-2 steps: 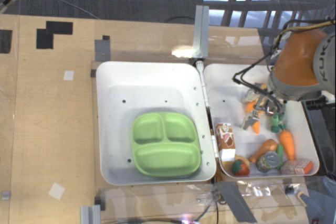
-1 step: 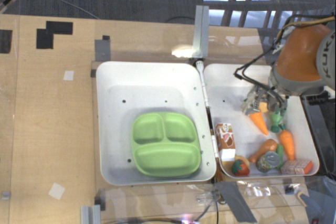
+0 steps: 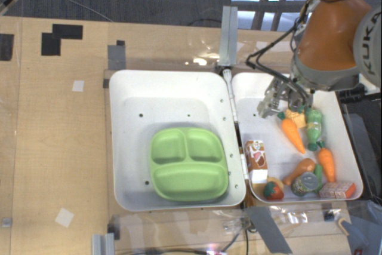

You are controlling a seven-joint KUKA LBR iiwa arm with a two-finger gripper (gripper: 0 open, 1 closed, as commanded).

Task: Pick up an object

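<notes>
You're early in the pick: nothing lifted yet. The gripper (image 3: 276,106) hangs low in the right bin (image 3: 250,89); can't tell its state. The carrot (image 3: 292,132) lies just below-right of it, toys piled beyond. Grasp and lift remain.

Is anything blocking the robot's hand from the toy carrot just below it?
Nothing visible does. The hand hangs in the right bin, just above and left of the orange carrot, with bare bin floor between them. A green toy lies close on the carrot's right.
</notes>
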